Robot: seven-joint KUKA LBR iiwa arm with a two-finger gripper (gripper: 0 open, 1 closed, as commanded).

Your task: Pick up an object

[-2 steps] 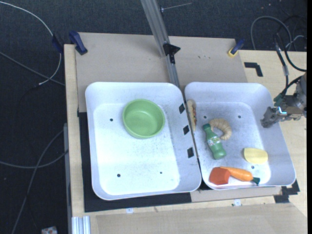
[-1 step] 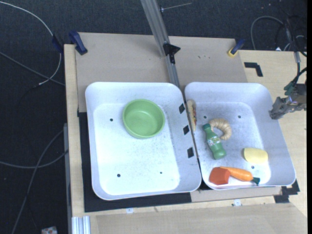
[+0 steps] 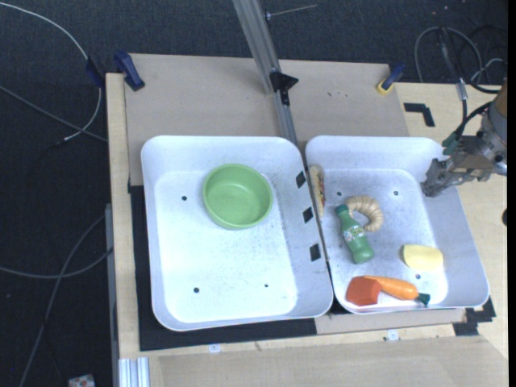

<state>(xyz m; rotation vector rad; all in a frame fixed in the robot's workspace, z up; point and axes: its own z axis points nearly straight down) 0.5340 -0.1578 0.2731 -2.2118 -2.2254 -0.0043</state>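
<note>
The gripper (image 3: pixel 439 180) hangs over the right bin's (image 3: pixel 476 272) far edge; whether it is open or closed, I cannot tell. Nearest below-left lies the green bottle (image 3: pixel 355 236), likely light, rigid and slick; grasp across its body.

A green bowl (image 3: pixel 236 196) is seen in a white bin (image 3: pixel 173 297). A green bottle (image 3: pixel 354 234), yellow lemon (image 3: pixel 422 257) and orange carrot (image 3: pixel 393 287) are seen too.
</note>
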